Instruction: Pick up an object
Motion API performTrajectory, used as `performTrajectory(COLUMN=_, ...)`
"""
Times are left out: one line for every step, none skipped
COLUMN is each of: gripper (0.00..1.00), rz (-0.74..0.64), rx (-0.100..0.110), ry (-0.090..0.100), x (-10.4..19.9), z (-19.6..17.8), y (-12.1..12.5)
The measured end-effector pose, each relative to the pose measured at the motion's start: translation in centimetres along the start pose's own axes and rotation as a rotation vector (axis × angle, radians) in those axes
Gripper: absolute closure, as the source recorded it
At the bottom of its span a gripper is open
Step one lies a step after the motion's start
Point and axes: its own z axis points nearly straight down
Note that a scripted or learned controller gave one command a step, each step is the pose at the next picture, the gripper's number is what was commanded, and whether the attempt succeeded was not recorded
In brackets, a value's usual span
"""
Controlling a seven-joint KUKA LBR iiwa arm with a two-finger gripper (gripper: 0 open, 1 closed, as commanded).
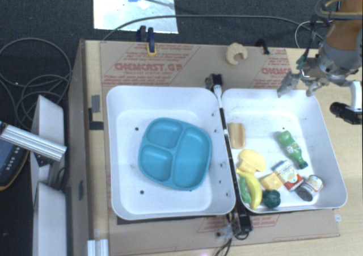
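My gripper hangs open above the far right corner of the right bin, with nothing between its fingers. Below it in that bin lie a green bottle, a tan bread slice, a yellow pepper-like piece, a banana, a cheese wedge, a green broccoli piece, a small red-and-white carton and a small can. All of them lie well in front of the gripper.
The left bin holds a blue divided plate. A tan ring-shaped piece lies on the cardboard behind the bins. A clamp and cables sit at the back left.
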Motion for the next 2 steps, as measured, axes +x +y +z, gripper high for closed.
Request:
performTrajectory(gripper=0.00, rz=0.002, rx=0.006, ry=0.002, x=-1.1, z=5.8, y=-5.3)
performTrajectory(gripper=0.00, rz=0.002, rx=0.006, ry=0.003, x=-0.3, z=11.2, y=-7.4)
